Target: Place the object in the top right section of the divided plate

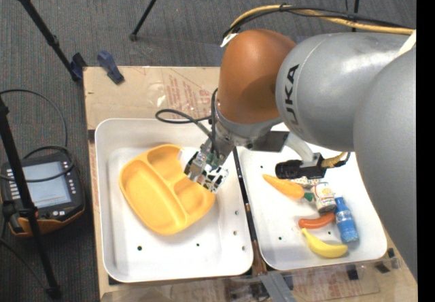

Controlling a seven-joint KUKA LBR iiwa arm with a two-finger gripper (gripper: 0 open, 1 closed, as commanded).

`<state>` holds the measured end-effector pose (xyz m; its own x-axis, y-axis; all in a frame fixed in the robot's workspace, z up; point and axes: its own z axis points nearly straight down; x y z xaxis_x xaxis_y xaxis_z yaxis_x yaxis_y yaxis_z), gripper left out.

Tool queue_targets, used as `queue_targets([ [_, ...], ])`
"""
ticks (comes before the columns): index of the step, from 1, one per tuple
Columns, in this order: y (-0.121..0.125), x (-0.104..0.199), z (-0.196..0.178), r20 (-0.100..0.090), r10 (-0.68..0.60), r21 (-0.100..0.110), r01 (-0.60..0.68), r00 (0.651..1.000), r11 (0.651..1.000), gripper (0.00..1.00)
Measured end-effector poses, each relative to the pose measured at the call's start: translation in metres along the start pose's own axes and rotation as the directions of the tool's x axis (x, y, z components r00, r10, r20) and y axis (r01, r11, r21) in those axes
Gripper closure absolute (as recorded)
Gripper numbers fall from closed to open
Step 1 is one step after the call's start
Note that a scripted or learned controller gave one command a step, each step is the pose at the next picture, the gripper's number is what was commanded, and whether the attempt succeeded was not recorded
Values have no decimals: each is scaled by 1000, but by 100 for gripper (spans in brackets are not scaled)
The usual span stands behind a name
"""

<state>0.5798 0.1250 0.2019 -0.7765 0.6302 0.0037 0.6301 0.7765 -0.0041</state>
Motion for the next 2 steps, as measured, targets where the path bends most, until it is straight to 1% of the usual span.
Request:
queue_targets([
  [1, 0, 0, 0, 0, 0, 0, 0, 1000, 1000, 0],
  [2, 25, -25, -135, 3, -195, -2, 195, 981, 981, 0],
])
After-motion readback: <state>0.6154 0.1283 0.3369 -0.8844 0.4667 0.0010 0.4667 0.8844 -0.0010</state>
